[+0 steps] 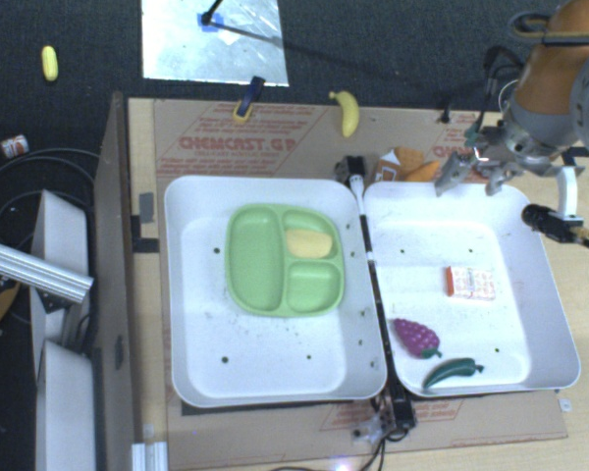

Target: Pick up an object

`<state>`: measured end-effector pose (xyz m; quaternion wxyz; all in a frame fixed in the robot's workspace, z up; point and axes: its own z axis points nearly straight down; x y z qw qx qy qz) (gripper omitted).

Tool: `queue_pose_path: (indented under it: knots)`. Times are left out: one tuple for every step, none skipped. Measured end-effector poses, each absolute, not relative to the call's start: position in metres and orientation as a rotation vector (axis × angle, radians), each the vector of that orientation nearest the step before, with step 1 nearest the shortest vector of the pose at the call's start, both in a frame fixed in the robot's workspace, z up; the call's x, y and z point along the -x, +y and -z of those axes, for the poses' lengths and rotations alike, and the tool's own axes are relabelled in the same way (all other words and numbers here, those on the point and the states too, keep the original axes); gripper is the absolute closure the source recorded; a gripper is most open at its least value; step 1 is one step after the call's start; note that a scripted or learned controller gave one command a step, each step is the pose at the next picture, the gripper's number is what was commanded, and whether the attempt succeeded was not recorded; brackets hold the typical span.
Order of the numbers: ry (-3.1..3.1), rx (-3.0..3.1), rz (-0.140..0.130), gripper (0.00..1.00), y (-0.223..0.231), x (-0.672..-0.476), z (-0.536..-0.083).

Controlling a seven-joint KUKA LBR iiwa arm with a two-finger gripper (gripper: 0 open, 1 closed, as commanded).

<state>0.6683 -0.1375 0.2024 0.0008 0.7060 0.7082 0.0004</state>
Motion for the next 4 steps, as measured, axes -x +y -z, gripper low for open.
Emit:
queue_pose_path:
  knots:
    - [2.222,-2.223,0.004,0.0,-0.171,-0.653,-0.079]
    - [2.222,-2.214,-0.005,0.0,-0.182,-0.67,-0.143]
    - [2.224,-2.227,0.005,0.0,-0.189,-0.607,-0.081]
    - [2.22,-2.208,-0.008,0.0,-0.203,-0.672,-0.156]
